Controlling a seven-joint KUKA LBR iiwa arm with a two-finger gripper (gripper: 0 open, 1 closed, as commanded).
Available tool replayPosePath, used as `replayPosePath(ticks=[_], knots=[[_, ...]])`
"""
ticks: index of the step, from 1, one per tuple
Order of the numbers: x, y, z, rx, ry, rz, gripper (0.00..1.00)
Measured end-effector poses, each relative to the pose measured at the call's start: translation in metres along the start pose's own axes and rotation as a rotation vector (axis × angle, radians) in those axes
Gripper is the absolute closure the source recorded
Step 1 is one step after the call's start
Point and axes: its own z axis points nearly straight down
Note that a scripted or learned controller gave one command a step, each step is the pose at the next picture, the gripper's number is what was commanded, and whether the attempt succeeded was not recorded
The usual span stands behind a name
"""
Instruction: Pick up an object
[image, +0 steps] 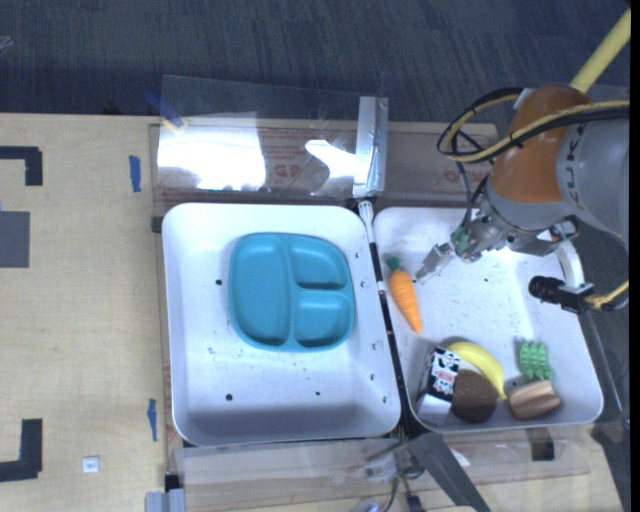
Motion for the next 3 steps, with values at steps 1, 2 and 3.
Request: replayPosePath(ticks=[1, 2, 3], knots=[[-0.004, 0.032, 0.023, -0.004, 0.000, 0.074, 0.00], [0.048, 0.056, -0.081, -0.018, -0.004, 0.068, 0.00], [0.046, 0.012, -0.075, -0.007, -0.001, 0.080, 0.00]])
